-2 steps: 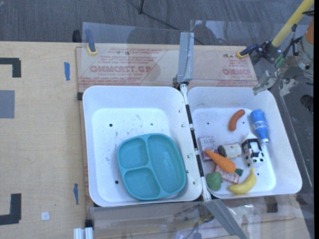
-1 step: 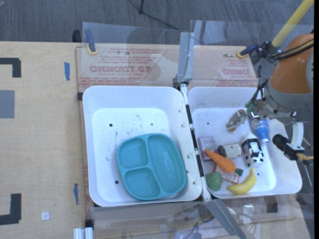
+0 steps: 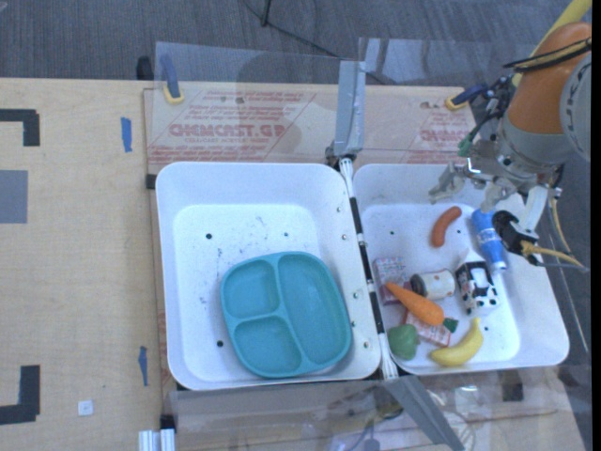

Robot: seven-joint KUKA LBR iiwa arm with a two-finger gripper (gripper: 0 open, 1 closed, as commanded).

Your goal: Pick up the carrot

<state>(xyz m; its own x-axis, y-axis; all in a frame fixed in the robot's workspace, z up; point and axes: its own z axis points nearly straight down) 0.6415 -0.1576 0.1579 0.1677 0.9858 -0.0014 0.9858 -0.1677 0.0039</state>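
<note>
The carrot (image 3: 415,303), just left of the banana (image 3: 460,346), looks light, stiff and smooth, best pinched across its thick middle; the gripper (image 3: 470,194) hangs well beyond the banana, fingers spread, empty.

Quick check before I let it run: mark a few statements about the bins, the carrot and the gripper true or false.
1. The carrot lies in the right bin. True.
2. The teal plate sits in that same bin. False: it is in the left bin.
3. The gripper holds the carrot. False: it is over the right bin's far side, apart from the carrot.
4. A banana lies near the carrot. True.
</note>
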